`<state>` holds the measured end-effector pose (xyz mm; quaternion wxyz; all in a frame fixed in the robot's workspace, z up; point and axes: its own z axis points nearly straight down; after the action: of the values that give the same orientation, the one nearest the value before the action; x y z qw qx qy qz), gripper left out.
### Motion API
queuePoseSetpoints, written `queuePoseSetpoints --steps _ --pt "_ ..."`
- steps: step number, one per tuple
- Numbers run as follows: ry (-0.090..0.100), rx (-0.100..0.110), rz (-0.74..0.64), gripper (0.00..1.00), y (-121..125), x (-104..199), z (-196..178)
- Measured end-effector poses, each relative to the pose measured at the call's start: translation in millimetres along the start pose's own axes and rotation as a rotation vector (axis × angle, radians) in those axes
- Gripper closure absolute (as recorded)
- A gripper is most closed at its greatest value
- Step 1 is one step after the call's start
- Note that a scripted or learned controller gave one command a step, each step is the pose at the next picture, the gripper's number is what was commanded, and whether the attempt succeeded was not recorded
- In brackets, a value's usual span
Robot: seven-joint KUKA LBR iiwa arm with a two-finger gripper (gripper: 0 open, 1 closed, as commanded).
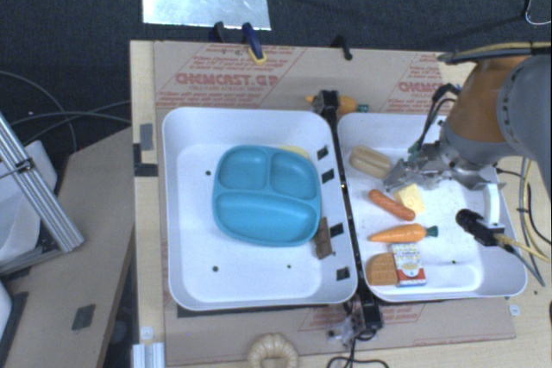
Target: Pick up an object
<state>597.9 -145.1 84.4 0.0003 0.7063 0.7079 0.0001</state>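
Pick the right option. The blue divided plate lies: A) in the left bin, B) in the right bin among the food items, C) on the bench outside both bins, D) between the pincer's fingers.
A: the blue divided plate rests flat on the floor of the left bin, while the carrot and other food items lie in the right bin.

In the right bin (500, 276), a tan bread roll (370, 160) lies by the far left wall. Toward the bin's middle lie a red sausage (392, 204), a pale yellow block (413, 199) and a carrot (399, 233). A cookie (380, 270) and small carton (408, 264) sit at its near edge.
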Motion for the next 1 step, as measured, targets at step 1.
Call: queuePoseSetpoints --steps 1 --pt "0.0 -0.003 0.0 1.0 0.9 0.0 -11.0"
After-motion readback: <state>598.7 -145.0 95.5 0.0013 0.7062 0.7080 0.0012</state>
